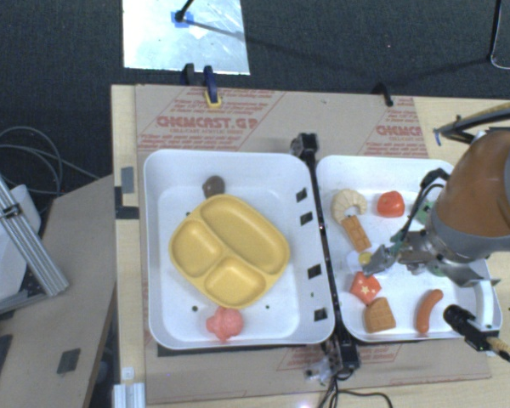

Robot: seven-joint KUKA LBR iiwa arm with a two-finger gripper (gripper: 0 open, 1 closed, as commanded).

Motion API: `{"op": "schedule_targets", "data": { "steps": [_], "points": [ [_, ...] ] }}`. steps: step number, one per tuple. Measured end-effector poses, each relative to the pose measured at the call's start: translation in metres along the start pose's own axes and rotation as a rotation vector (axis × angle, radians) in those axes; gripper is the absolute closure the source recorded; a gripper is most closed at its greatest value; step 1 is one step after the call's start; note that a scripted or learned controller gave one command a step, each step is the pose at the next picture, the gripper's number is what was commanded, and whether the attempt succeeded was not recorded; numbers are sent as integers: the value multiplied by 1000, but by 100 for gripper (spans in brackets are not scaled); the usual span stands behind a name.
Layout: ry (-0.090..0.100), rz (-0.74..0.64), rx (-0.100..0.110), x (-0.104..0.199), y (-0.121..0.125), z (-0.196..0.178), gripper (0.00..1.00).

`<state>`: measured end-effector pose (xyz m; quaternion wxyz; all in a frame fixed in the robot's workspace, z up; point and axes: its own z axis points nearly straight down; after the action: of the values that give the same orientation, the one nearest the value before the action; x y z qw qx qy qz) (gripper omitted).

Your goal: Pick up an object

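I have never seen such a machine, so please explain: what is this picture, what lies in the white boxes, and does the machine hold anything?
One camera looks down on a bench. The grey arm with an orange band is a robot; its hand hovers low over the right white bin, among toy foods: a red tomato, a cream croissant, a red cube, a brown sausage. The left white bin holds a yellow divided plate and a pink lump. I cannot tell whether it grips anything.
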<state>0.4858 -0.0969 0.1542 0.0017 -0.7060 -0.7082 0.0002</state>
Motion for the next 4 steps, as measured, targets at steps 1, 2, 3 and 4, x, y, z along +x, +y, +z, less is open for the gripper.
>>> {"op": "schedule_targets", "data": {
  "steps": [1,2,3,4],
  "points": [
    [-2,2,-3,-1,17,73,0],
    [-4,2,-7,-2,18,59,100],
    [0,-7,-11,56,2,-35,100],
    [-7,5,-15,-2,49,-101,100]
  ]
}}
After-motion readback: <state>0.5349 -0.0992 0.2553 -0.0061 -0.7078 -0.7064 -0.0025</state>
